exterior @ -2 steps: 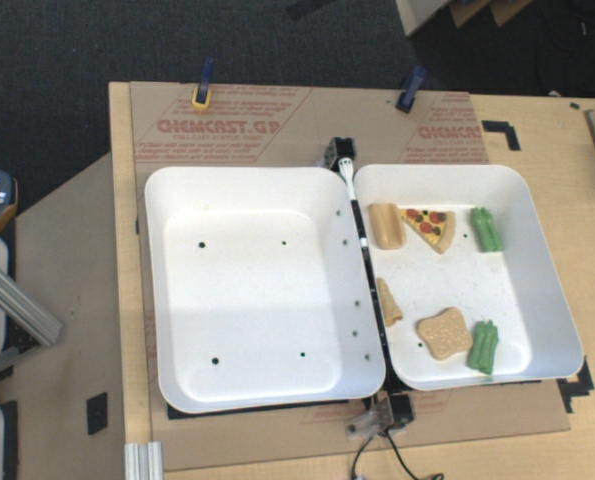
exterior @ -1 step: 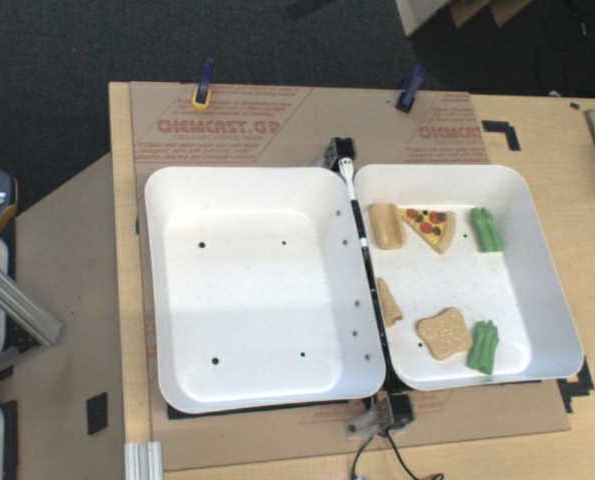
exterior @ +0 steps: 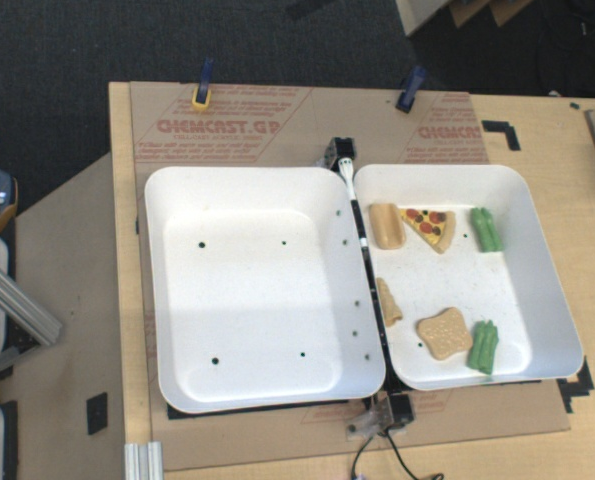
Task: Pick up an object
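Overhead view of two white bins on a cardboard-covered bench, for a pick of any one object. All candidates in the right bin point(exterior: 539, 268): bun point(exterior: 384, 225) and pizza slice point(exterior: 429, 226) nearly touching in the far left corner, green pod point(exterior: 486, 230) apart to their right; small tan piece point(exterior: 388, 303) close against the inner wall; toast slice point(exterior: 444, 333) touching a second green pod point(exterior: 483, 347) near the front rim. Left bin point(exterior: 162, 268) with bare floor. Gripper state: cannot be told from this view. Likely failures, as judged from the layout: a descent on the tan piece or the bun fouled by the shared rim point(exterior: 362, 258) between the bins; a closure on the toast catching or nudging the adjoining pod; a flat pizza slice or toast slipping from a shallow pinch. Most open room around the far green pod and across the middle of the right bin floor; least along the inner wall and the front right corner.
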Available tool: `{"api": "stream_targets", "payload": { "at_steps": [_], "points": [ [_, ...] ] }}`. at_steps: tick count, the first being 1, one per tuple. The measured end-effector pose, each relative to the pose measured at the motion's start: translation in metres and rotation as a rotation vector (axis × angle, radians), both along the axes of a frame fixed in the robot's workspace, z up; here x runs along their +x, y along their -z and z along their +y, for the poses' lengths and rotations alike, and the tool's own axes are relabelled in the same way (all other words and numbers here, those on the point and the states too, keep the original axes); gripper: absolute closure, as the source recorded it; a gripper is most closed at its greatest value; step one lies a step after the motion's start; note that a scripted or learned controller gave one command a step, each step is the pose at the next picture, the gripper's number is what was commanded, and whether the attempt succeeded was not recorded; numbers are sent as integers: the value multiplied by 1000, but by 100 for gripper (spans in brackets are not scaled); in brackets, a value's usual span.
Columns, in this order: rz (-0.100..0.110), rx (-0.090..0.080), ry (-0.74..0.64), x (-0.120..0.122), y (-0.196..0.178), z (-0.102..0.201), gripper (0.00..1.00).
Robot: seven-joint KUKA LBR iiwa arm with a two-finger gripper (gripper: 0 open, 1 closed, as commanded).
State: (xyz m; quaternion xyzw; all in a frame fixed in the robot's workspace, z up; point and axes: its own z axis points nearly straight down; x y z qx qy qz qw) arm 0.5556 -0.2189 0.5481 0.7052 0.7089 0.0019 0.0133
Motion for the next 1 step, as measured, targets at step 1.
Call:
{"api": "stream_targets", "payload": {
  "at_steps": [1],
  "points": [
    [-5,-4,-1,1,-11,0,100]
  ]
}}
